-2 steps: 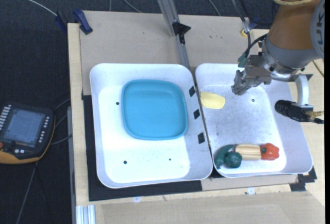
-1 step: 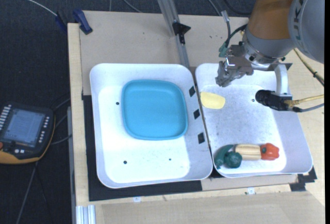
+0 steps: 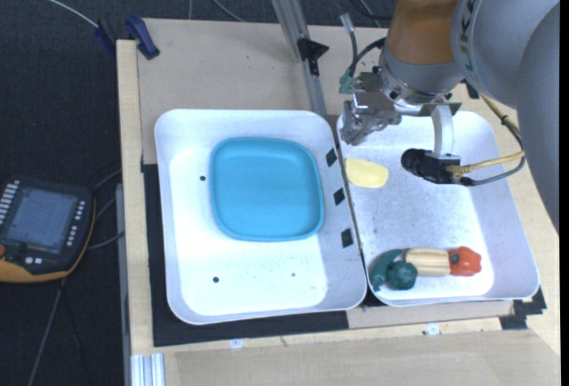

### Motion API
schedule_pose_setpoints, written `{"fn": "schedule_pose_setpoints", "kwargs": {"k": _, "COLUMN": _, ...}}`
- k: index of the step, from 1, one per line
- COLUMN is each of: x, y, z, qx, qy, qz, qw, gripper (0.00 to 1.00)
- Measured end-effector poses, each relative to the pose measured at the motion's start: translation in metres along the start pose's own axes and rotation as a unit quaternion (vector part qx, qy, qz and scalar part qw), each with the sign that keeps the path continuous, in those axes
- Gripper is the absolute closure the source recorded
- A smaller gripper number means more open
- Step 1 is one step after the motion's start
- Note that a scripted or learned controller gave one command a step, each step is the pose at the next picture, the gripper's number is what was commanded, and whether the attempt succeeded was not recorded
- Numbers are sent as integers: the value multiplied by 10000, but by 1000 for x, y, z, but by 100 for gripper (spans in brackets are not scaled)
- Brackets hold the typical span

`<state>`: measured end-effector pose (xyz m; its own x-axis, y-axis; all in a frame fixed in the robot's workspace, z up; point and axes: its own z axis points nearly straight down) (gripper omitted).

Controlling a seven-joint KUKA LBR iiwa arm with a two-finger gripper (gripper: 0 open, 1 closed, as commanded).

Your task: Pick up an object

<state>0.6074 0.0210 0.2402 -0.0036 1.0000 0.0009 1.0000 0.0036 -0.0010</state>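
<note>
far left, off the bench on the dark floor: one handheld control pendant (image 3: 40, 229) with a lit screen. up at the bench's far-left corner, one blue clip (image 3: 142, 36). two white bins side by side on the bench. in the left bin (image 3: 178, 197), one light-blue square plate (image 3: 266, 188), lying flat near the middle. between the bins, along the dividing rim, three small black tabs (image 3: 339, 196). behind, one slanted metal pole (image 3: 286, 6) rising from the far edge.

in the right bin (image 3: 507, 224), four loose things counted: one pale yellow piece (image 3: 366, 172) near the far-left part, just below the gripper (image 3: 357, 128); then along the near edge one dark green lump (image 3: 394, 273), one tan stick-shaped piece (image 3: 427, 261) touching it, and one red piece (image 3: 465, 261) at the stick's right end. also one black cylindrical part (image 3: 425, 164) hanging off the wrist over the bin's middle.

gripper poised over the far-left corner of the right bin, close to the yellow piece; nothing seen between the fingers, and whether spread wide or narrow cannot be told. further right, one grey arm with orange band (image 3: 436, 2).
</note>
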Motion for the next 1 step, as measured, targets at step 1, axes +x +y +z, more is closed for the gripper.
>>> {"fn": "schedule_pose_setpoints", "kwargs": {"k": 1, "x": 44, "y": 22, "z": 10, "qx": -1, "qy": -1, "qz": 2, "qw": 10000, "gripper": 100}}
